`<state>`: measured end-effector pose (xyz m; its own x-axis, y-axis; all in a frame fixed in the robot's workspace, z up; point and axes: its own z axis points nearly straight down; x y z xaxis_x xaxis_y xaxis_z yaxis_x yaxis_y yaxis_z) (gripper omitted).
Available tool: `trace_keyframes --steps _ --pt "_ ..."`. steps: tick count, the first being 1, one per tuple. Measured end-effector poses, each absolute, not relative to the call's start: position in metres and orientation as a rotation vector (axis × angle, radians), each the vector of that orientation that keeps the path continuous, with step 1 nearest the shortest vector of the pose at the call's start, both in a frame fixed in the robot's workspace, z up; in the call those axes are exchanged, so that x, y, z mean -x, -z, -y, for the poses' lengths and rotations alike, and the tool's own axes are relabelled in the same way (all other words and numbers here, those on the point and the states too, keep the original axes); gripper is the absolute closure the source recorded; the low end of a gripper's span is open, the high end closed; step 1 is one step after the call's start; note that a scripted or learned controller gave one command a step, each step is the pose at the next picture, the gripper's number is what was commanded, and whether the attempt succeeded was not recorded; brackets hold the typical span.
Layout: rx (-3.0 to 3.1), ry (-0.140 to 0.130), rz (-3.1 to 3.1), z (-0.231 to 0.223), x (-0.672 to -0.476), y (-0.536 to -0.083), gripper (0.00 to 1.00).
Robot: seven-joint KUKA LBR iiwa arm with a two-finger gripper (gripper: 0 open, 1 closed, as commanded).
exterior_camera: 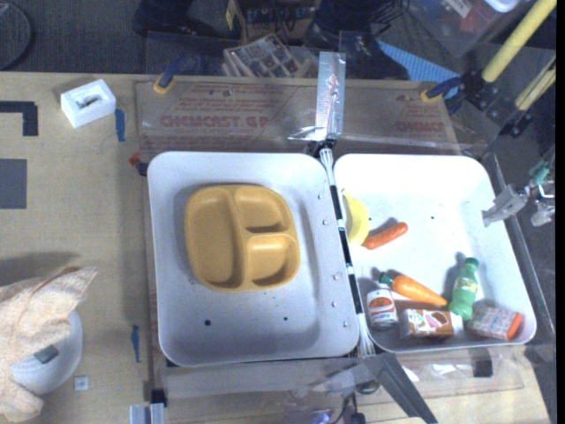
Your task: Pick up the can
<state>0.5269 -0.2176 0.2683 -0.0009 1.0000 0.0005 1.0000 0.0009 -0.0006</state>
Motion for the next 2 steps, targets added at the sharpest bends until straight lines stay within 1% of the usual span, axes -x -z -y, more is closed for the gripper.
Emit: trace_keyframes --steps 1,2 --pt "2.2 0.0 2.243 0.176 -0.515 -0.119 0.0" --pt "2.407 0.006 2.024 0.128 -0.518 -0.088 0.0"
